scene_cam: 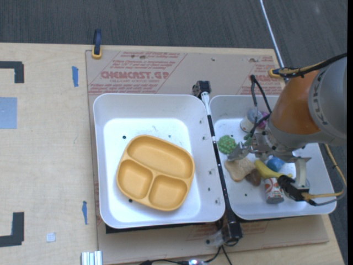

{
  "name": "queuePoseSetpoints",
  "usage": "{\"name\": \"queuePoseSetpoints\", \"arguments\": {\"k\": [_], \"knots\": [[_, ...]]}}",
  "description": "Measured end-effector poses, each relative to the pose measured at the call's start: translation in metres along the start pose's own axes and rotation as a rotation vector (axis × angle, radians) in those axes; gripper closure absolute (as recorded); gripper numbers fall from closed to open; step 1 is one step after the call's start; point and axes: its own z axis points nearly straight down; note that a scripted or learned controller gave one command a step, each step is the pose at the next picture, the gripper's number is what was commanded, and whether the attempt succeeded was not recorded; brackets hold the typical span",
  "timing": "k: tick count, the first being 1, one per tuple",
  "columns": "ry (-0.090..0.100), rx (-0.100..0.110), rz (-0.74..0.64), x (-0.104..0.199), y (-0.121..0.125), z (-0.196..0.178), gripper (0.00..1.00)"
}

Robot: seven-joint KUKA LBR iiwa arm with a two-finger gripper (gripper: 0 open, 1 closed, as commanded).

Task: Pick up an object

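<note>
tray [155, 173]: smooth matt plastic | bins [105, 148]: glossy white plastic | bench [44, 164]: pale wood

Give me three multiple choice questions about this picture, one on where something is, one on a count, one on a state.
1. Where does the divided yellow plate lie?
A. In the left bin
B. In the right bin
C. On the bare bench

2. How many compartments does the plate have?
A. Two
B. Three
C. Five

3. What is the state of the plate?
A. Heaped with toys
B. Upside down
C. Right side up with nothing in its compartments

Answers:
1. A: it sits in the left bin, while the green ball and the other small things lie in the right bin.
2. B: one long section and two smaller ones show.
3. C: its hollows face up and are bare.
</note>
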Motion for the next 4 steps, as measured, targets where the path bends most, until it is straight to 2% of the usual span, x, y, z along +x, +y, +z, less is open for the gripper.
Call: {"name": "queuePoseSetpoints", "arguments": {"k": [1,2,3,4], "knots": [[0.001,-0.002,-0.002,0.001,-0.016,0.0,0.0],[0.001,-0.003,-0.001,0.001,-0.018,-0.001,0.0],[0.001,-0.007,-0.002,0.001,-0.016,-0.012,1.0],[0.0,0.007,-0.001,-0.047,-0.044,-0.054,1.0]]}}
